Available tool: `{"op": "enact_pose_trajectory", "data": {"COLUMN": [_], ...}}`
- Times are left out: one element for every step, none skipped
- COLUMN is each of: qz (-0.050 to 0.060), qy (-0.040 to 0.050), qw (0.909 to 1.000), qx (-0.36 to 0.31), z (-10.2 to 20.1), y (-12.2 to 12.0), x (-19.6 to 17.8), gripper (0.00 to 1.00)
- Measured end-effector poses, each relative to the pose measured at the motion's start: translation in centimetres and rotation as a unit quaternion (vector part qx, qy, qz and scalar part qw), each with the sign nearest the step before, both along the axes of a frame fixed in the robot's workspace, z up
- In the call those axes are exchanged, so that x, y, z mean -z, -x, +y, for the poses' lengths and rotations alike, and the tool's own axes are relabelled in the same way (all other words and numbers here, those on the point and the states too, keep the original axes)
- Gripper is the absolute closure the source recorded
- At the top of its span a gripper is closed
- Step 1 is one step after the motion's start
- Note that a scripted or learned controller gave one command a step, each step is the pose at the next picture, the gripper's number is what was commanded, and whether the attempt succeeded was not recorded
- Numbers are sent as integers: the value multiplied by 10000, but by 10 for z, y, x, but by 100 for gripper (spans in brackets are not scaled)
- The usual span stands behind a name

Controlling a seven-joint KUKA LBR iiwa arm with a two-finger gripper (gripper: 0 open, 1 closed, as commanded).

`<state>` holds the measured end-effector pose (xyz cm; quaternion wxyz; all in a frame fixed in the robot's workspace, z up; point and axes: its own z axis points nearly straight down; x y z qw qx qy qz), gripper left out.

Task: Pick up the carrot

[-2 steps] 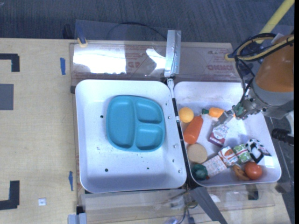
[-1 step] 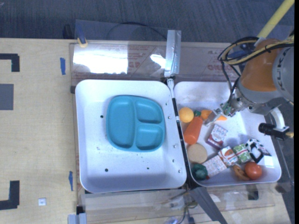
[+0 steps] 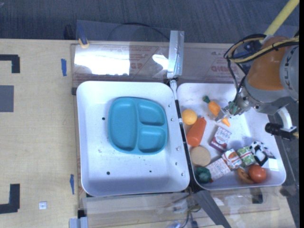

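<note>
The right bin (image 3: 280,177), nearest to the arm, holds a tomato (image 3: 258,173), small cartons, a round cookie-like disc (image 3: 200,155), an orange bottle (image 3: 196,131), a yellow ball (image 3: 189,116) and the carrot (image 3: 213,108). The gripper (image 3: 231,110) hangs just right of the carrot; I cannot tell how it stands. I think it should centre over the carrot before descending. Left of the carrot, the other bin (image 3: 90,141) holds a blue divided plate (image 3: 137,125).

Bright, even light; glare on rear plastic sheet (image 3: 123,61)
</note>
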<state>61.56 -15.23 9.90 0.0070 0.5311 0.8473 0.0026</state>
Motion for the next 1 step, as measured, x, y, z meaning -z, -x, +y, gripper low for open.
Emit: {"op": "enact_pose_trajectory", "data": {"qz": [30], "qy": [-27], "qw": [9820], "qx": [1887], "z": [-14], "y": [9], "x": [-102], "gripper": [100]}}
